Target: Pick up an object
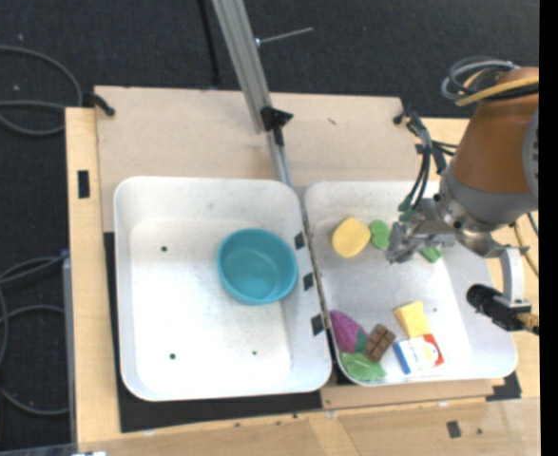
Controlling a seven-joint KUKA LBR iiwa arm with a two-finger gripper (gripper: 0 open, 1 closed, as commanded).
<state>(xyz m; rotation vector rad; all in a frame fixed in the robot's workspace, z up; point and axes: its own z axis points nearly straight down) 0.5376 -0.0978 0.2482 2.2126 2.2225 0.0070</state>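
A single fixed camera looked down at a slant from above the bench (202,131), far enough off to take in both white bins side by side. The left bin (145,350) sat mid-frame; the right bin (469,350) reached toward the right edge, where the arm (492,160) entered.

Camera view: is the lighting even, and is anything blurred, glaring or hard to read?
Camera view: lighting soft and even, shadows faint, no strong glare on the white bins; overall low resolution and slightly soft; the blue bowl and yellow object read clearly; the hand is dark and cluttered against a green object, so its detail is hard to make out.
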